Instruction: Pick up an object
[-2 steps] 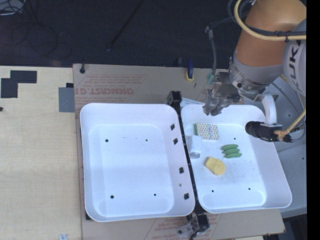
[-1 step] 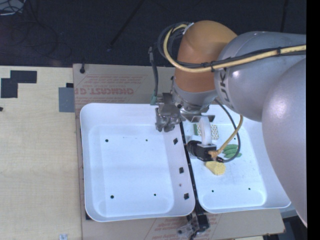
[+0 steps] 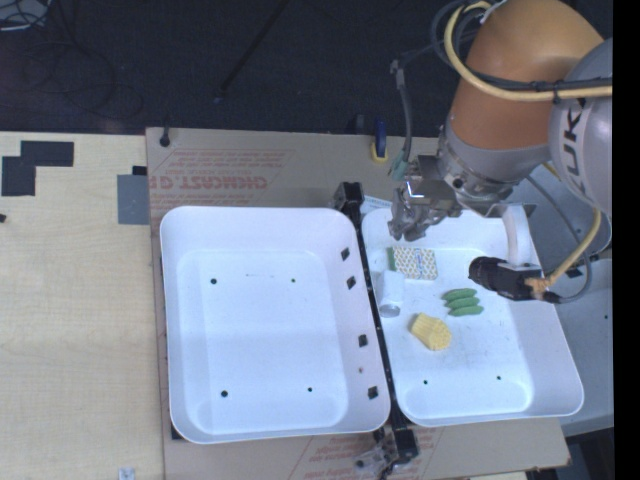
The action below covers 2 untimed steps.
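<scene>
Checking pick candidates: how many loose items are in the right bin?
4: a patterned packet next to the tool, green pods further right, a yellow piece nearer the camera, and a small pale item left of it. The arm may hide more.

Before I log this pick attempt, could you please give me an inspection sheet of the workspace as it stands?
Surface: two white bins side by side, the left bin and the right bin, on a brown cardboard sheet.
Job's things: in the right bin, a patterned packet, a green item, a yellow block and a small pale item.
Clutter: nothing seen.
Gripper: the gripper hangs over the right bin's far left corner, near the patterned packet.
Cables: a yellow cable loops beside the arm's orange band.
Surroundings: a pale wooden bench with dark patches to the left.
</scene>
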Tool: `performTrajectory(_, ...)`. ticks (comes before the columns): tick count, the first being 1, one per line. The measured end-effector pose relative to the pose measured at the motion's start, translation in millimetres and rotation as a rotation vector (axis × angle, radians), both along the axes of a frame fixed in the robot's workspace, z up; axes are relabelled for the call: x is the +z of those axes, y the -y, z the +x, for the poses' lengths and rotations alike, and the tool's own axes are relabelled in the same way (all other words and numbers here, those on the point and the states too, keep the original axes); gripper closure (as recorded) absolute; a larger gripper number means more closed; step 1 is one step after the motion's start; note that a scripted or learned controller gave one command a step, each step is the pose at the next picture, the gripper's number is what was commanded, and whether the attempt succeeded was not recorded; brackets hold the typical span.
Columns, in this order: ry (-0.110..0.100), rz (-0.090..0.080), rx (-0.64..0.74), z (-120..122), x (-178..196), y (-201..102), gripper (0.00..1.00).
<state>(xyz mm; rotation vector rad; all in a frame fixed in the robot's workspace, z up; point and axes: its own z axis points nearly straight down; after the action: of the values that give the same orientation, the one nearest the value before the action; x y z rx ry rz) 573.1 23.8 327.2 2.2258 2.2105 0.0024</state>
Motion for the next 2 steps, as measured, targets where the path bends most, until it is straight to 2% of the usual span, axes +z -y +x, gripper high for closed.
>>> performTrajectory(1,-0.013,0.001,0.001,-48.7,-32.3,55.5,1.00)
performTrajectory(2,-0.012,0.002,0.004,-46.3,-21.4,53.8,1.00)
